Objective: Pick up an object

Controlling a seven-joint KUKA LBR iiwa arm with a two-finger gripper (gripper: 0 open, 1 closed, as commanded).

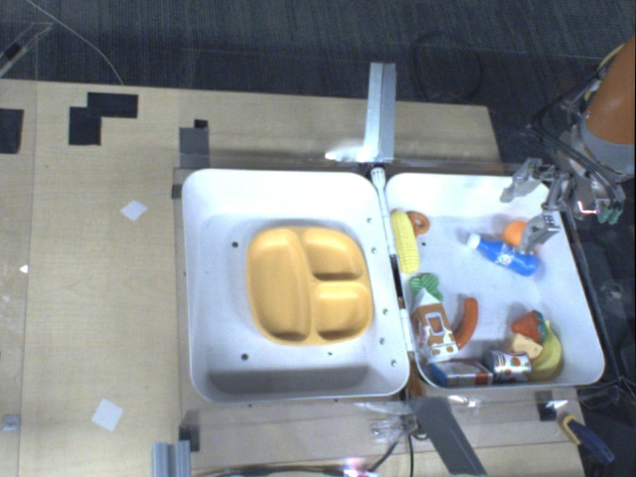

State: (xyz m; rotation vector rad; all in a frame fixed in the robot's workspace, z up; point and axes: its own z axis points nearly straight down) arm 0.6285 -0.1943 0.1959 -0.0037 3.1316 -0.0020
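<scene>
Blue bottle point(504, 253) with orange cap lying in the right bin point(586, 296) toward its upper right, gripper point(534, 201) just above it with fingers spread and nothing between them, yellow divided tray point(308, 283) in the left bin point(214, 266), corn cob point(403, 240) along the right bin's left wall

A yellow tray point(306, 284) with three compartments is seen in the middle of the left bin point(214, 266). The bins are carried by a wooden table point(89, 296), on which black patches point(99, 115) are found at the far left. A metal bar point(382, 112) is fixed behind the bins' junction.
</scene>
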